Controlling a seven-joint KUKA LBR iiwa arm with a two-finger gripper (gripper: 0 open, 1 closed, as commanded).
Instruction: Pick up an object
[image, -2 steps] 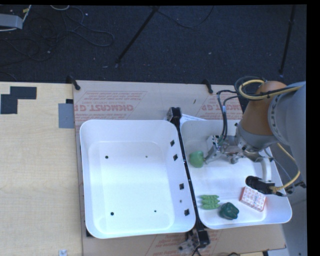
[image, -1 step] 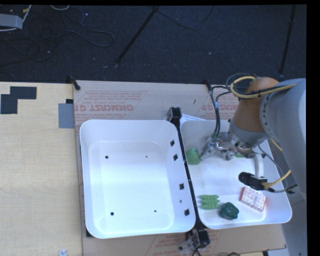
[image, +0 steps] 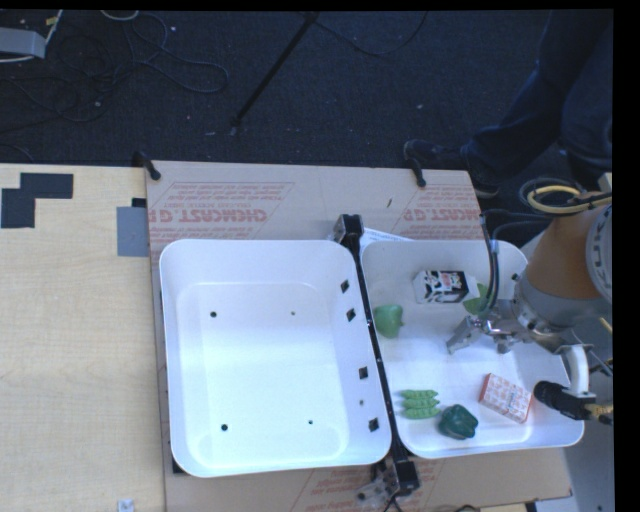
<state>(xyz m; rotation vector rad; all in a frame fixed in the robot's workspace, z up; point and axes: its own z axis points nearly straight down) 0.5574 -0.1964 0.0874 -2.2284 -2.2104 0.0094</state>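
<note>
Carpet (image: 300, 80), dark and strewn with cables, lies beyond the pale wood surface (image: 70, 380). Cardboard (image: 250, 200) on it carries two bins. Left bin (image: 260, 360) adjoins right bin (image: 470, 440), which holds a carton (image: 442, 285), red box (image: 505, 397), green blob (image: 388, 319), pods (image: 420, 403) and dark lump (image: 458, 421). Claw (image: 470, 335) hangs open over the right bin, gripping nothing.

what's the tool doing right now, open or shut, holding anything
Tool: over the right bin, open, with nothing between its fingers.
</note>
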